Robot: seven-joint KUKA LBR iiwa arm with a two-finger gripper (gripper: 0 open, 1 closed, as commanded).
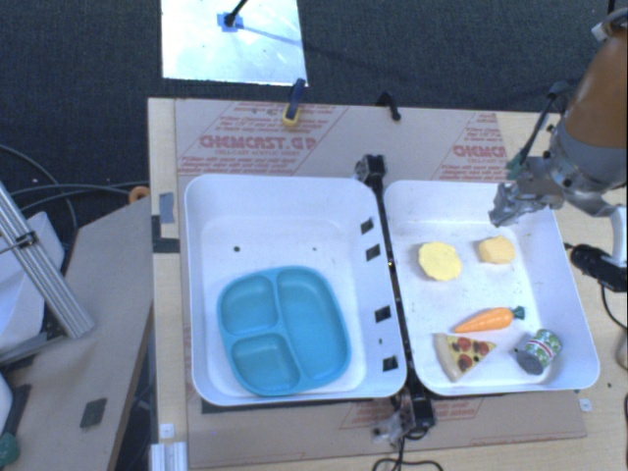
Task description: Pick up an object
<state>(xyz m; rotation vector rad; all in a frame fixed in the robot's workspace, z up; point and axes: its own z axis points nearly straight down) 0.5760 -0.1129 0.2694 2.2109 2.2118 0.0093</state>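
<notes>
Two white bins sat on the desk (245, 130): the left bin (285, 209) held a blue tray (283, 330); the right bin (549, 292) held a yellow disc (440, 261), pizza slice (461, 354), carrot (486, 319), cheese block (497, 250) and can (538, 350). My gripper (512, 207) hovered above the cheese block.

bench (255, 130) | left bin (285, 209) | right bin (442, 204) | side by side, touching

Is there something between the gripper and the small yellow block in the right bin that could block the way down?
Nothing visible does. The gripper hangs at the far edge of the right bin, just above the small yellow block, with bare white floor between them. The round yellow piece lies apart, to the left in the view.
</notes>
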